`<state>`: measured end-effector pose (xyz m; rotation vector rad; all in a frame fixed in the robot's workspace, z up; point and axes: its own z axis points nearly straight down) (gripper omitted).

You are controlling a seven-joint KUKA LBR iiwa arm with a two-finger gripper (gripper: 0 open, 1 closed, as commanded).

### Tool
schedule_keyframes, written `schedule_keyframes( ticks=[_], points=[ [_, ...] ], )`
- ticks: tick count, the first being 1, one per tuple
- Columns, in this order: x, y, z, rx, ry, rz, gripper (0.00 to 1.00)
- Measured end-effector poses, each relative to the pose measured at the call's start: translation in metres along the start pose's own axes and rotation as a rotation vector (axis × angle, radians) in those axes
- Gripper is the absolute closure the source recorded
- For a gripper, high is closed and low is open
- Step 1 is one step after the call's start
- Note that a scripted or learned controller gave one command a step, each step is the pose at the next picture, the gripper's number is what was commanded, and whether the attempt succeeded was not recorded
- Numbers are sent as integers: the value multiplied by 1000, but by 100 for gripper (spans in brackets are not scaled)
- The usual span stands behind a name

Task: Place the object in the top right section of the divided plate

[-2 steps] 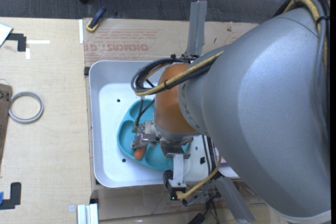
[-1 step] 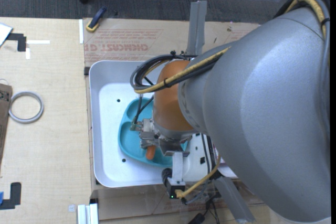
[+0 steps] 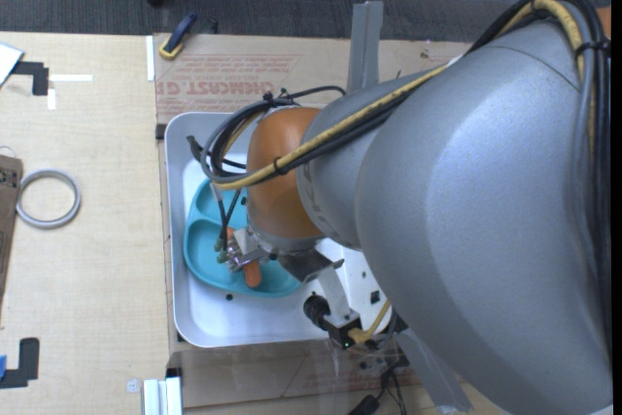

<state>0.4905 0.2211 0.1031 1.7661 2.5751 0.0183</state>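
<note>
A teal divided plate lies in the left part of a white bin. The grey arm with its orange band covers most of the plate. My gripper hangs low over the plate's right side. A small orange object sits just below and to the right of the gripper's tip, on or just above the plate's near right part. Whether the object is held or resting on the plate cannot be told. The far right part of the plate is hidden under the arm.
The arm's big grey body hides the right of the bench. A roll of grey tape lies on the wooden table at the left. A blue and yellow tool lies beyond the bin. Cables loop around the wrist.
</note>
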Motion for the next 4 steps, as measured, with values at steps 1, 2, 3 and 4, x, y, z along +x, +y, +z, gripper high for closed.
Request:
schedule_keyframes(
  ticks=[1, 2, 3, 4],
  points=[
    [-3, -1, -7, 6, -2, 7, 100],
    [-2, 0, -8, 3, -2, 5, 0],
    [-64, -22, -35, 21, 12, -348, 0],
    [-77, 11, -50, 17, 12, -518, 0]
  ],
)
